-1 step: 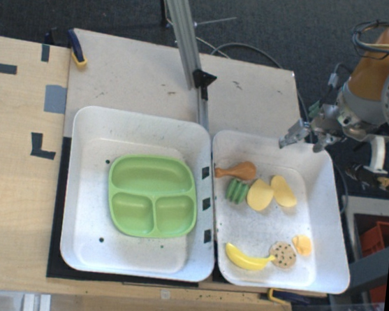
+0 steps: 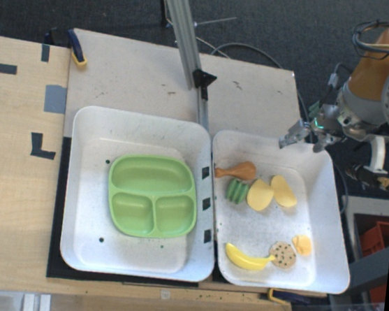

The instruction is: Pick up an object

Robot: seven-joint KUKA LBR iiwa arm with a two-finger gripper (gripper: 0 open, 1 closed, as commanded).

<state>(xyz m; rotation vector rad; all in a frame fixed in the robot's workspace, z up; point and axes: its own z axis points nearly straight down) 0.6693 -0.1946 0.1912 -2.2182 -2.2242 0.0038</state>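
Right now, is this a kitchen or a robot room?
Probably a robot lab, not a kitchen. A grey-and-orange robot arm reaches over two white bins, and the banana and chicken leg look like toy food.

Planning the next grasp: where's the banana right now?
The banana lies in the right bin, near its front edge, just left of the cookie.
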